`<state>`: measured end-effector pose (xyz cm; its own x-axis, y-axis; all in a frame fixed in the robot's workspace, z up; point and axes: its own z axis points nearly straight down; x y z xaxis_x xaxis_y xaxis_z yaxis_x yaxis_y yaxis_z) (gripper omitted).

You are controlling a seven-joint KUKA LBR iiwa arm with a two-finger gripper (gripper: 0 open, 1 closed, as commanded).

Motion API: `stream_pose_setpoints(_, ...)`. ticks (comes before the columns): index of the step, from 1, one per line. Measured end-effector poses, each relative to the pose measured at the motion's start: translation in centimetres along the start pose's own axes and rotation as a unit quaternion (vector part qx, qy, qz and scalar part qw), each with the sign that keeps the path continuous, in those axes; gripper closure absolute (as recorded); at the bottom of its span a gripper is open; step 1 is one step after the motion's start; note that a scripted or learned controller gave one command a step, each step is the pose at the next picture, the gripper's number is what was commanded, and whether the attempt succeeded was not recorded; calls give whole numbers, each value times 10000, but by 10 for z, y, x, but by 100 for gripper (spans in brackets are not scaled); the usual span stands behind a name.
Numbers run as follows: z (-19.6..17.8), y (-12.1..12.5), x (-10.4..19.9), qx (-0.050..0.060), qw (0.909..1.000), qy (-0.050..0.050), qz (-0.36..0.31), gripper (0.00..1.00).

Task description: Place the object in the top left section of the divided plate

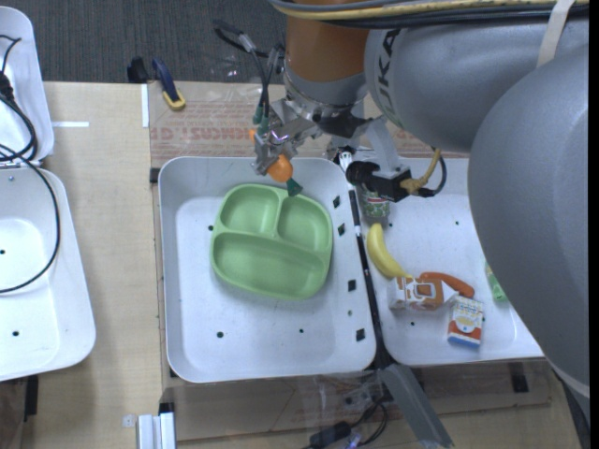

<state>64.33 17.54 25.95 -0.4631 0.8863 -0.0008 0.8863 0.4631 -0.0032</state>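
Hovering end effector (277, 152) above green plate (272, 241)

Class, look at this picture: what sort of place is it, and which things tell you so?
Probably a robotics test bench. A grey arm with an orange band reaches over two white bins, which hold a green divided plate and toy food such as a banana.

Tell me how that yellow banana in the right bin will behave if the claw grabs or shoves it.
The yellow curved banana looks like a smooth, glossy toy, so it may slip between fingers. Its bent shape suggests it would pivot or spin rather than slide straight when pushed. It lies close to the grey divider between the bins, which probably leaves little room on that side.
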Motion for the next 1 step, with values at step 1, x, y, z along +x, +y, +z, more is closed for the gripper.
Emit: stream_pose_setpoints(1, 0, 0, 0, -3, 10000, -1, -1, 0)
